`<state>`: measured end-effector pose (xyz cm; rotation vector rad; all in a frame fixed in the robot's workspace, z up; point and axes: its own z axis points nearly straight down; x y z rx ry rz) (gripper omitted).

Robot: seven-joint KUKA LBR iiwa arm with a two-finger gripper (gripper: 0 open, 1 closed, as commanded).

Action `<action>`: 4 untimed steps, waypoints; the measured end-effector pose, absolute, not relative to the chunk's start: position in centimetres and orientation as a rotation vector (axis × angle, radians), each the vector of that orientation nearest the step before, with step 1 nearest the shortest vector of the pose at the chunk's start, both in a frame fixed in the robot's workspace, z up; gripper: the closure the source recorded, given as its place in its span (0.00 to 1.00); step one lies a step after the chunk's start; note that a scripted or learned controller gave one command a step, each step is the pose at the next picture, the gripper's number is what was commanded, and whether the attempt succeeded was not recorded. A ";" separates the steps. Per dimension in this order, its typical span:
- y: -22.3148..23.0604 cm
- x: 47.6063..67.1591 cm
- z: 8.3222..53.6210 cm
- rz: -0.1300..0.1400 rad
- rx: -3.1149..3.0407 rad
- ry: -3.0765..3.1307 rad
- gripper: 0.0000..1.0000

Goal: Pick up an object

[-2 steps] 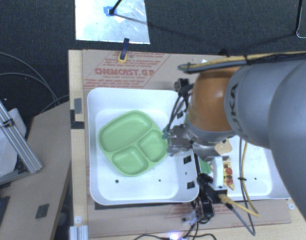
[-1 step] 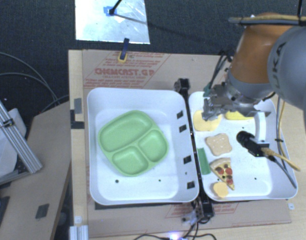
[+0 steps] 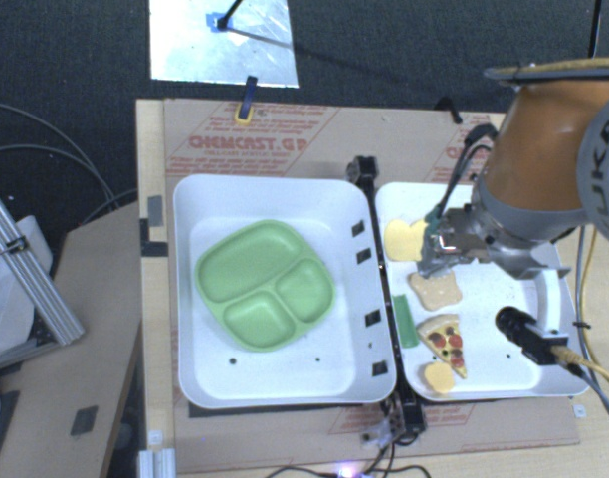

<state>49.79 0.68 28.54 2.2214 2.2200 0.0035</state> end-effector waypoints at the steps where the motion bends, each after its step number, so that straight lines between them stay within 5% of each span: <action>1: 7.7 48.4 18.3 -0.007 2.217 2.237 1.00; 2: 7.3 48.8 19.9 0.004 2.215 2.227 1.00; 3: 9.8 48.9 34.8 0.027 2.205 2.225 1.00; 4: 16.3 48.6 31.0 0.001 2.212 2.233 1.00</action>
